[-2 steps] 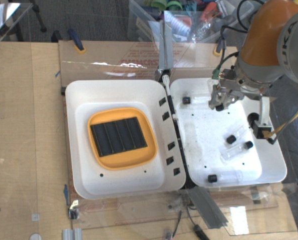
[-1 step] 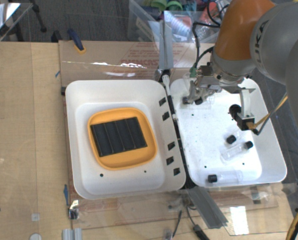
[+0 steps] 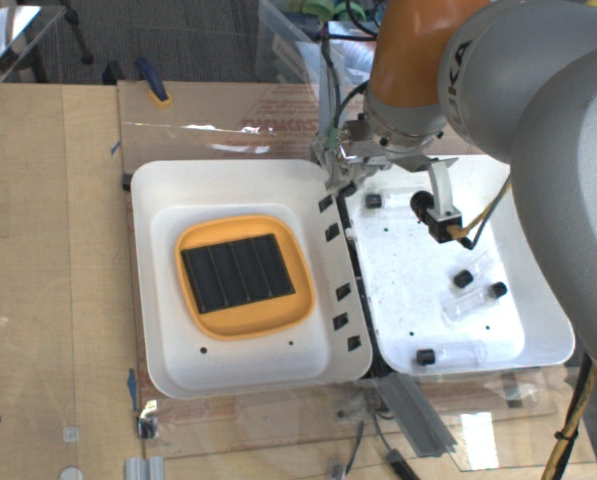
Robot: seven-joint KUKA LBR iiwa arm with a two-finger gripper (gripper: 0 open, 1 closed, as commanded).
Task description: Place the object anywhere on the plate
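Black ribbed slab (image 3: 235,273): lies flat on the middle of the orange plate (image 3: 300,293), its ribs running roughly from the near side to the far side.
Orange plate: sits in the floor of the left bin (image 3: 163,368), with white bin floor showing all round it.
Hand (image 3: 340,163): above the far end of the wall between the two bins, well apart from the slab.
Hand's state: cannot tell how far open it is; the wrist hides it from this angle.
Arm (image 3: 538,78): grey, reaching in from the right, with the orange band (image 3: 418,38) just above the hand.
Black tabs (image 3: 343,290): a row of small squares down the left bin's right slope, beside the dividing wall.
Right bin (image 3: 398,288): holds small clear tubes with black caps (image 3: 463,279), scattered near its middle and near edge.
Table (image 3: 38,268): pale wood, carrying both bins side by side.
Clear tote (image 3: 288,13): behind the bins, with colourful things inside.
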